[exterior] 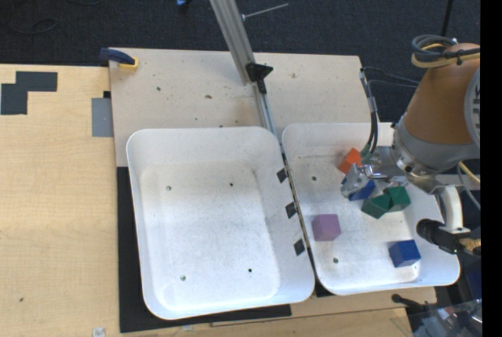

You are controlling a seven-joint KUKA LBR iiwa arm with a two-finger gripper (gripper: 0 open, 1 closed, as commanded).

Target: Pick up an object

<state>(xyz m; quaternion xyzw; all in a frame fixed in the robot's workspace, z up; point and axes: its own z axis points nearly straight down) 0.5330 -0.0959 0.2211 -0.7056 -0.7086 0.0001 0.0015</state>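
Your gripper (362, 180) sits low in the right bin (369, 280), over a cluster of an orange block (349, 161), a blue piece (361, 190) and a green block (387, 201). A purple cube (325, 227) and a blue cube (405, 252) lie apart, nearer the front.

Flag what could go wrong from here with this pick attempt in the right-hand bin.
The claw sits low among a tight cluster: an orange block, a small blue piece and a green block. It may shove them aside or catch two at once. The orange block lies close to the arm's cable, so it could be knocked away. The purple cube and blue cube lie apart, and look like easier targets.
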